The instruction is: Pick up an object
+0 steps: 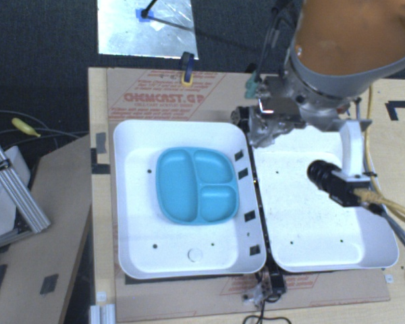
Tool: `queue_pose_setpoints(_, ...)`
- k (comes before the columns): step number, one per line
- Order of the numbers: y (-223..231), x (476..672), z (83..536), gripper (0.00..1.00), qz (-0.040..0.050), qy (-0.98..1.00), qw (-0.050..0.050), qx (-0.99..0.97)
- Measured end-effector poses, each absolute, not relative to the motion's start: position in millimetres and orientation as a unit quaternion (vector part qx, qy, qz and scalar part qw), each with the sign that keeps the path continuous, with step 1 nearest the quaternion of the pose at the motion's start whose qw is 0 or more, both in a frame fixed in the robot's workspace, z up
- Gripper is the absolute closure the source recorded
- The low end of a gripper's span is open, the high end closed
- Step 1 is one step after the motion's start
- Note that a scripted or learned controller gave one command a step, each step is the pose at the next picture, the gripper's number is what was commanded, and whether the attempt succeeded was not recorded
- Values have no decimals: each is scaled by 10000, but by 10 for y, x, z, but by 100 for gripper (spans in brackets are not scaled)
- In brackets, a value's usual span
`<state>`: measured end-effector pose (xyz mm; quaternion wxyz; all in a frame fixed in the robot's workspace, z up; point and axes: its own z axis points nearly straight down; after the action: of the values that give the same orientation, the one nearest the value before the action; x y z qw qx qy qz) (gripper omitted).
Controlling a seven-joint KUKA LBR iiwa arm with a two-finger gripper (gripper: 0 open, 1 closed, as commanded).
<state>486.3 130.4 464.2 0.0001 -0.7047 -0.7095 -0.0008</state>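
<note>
A light blue divided plate (195, 184) lies flat in the middle of the left bin (131, 201). Near that bin's front wall rests a small white disc (194, 254). My gripper (264, 127) hangs over the back left corner of the right bin (324, 248), close to the divider between the bins. It stands to the upper right of the plate and apart from it. The wrist and the orange band (354, 19) hide the gripper's lower parts, and I see nothing held in it.
A black cylindrical attachment (332, 182) juts from the arm over the right bin, with yellow cables (385, 204) trailing to the right. Both bins rest on a cardboard sheet (165, 93). A metal frame (13, 187) stands at the left.
</note>
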Motion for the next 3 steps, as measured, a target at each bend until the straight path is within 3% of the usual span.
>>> queue_pose_setpoints(1,710,4868,4434,100,-3,-7054,-7,-7088)
queue_pose_setpoints(2,655,4868,4099,100,0,-7070,-2,-7072)
queue_pose_setpoints(3,1452,4917,4455,100,-34,-7108,-10,-7034)
